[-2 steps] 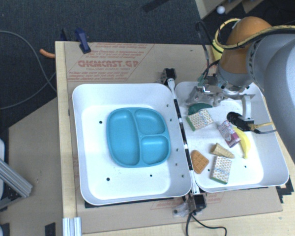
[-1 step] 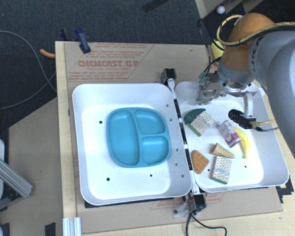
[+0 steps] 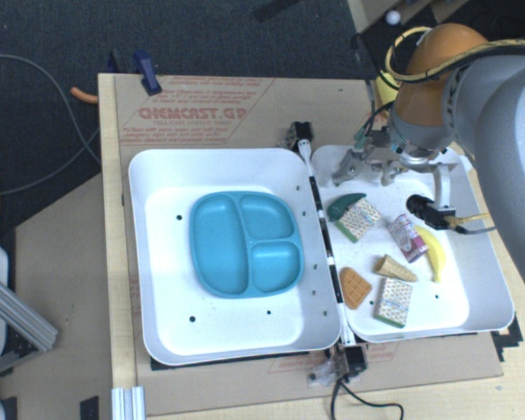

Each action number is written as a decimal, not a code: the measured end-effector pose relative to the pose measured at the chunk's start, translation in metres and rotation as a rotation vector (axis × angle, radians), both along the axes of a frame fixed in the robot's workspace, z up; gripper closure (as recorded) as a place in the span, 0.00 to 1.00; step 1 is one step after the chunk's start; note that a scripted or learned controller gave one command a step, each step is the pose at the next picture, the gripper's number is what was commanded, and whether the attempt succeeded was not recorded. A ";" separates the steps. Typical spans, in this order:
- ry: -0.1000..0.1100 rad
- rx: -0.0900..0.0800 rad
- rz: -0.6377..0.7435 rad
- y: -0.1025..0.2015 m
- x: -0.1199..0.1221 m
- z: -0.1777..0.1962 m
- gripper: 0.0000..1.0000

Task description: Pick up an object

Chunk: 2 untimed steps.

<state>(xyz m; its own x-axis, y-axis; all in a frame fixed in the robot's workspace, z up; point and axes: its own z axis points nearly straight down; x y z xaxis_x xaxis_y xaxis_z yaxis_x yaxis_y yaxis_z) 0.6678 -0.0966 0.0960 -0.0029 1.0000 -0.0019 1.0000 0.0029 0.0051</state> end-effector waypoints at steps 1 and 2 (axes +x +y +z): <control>0.008 0.003 -0.004 0.001 -0.053 -0.012 0.00; 0.004 0.003 -0.005 0.001 -0.052 -0.001 1.00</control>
<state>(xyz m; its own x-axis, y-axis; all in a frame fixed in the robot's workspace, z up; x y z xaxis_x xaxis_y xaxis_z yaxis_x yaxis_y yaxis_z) 0.6157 -0.0956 0.0950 0.0024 1.0000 0.0010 1.0000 -0.0024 0.0007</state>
